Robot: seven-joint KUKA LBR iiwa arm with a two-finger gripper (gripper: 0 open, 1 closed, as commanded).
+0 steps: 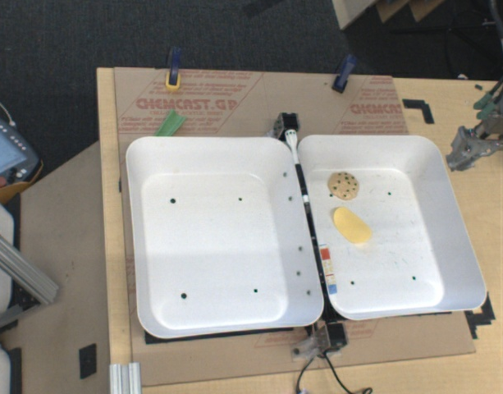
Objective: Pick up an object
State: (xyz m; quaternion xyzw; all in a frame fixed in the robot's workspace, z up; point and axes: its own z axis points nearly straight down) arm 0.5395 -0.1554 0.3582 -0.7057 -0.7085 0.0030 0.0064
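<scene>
Nearest in the shallow white right-hand bin (448,220) lies a smooth yellow oval piece (351,226); just beyond it, a round speckled cookie (343,185). A centred, vertical descent suits either. The gripper's finger state cannot be told.

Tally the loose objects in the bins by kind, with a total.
Cookie, round with dark chips: 1
Yellow oval piece: 1
Total: 2, both in the right bin, cookie just behind the yellow piece; whether they touch is unclear.
</scene>
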